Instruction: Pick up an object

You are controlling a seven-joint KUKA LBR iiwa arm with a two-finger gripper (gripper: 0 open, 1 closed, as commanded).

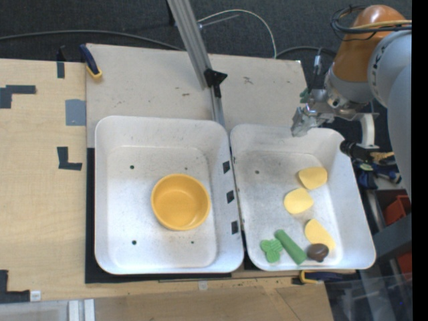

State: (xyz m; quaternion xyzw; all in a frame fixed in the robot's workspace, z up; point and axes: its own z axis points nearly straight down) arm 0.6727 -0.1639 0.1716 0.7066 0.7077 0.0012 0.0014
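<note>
A bowl [180,201] sits in the left bin [110,136]; several small pieces [298,201] lie in the right bin [261,146].

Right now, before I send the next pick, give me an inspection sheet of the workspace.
Surface: bench, scuffed; two white bins side by side.
Job's things: yellow bowl alone in left bin; right bin holds three yellow pieces, green toy, brown lump.
Clutter: yellow-handled clamp at bench's far left corner.
Grippers: gripper above right bin's far rim, nothing seen held.
Cables: black and white leads behind bench.
Surroundings: metal pole; wooden table with tape marks.
</note>
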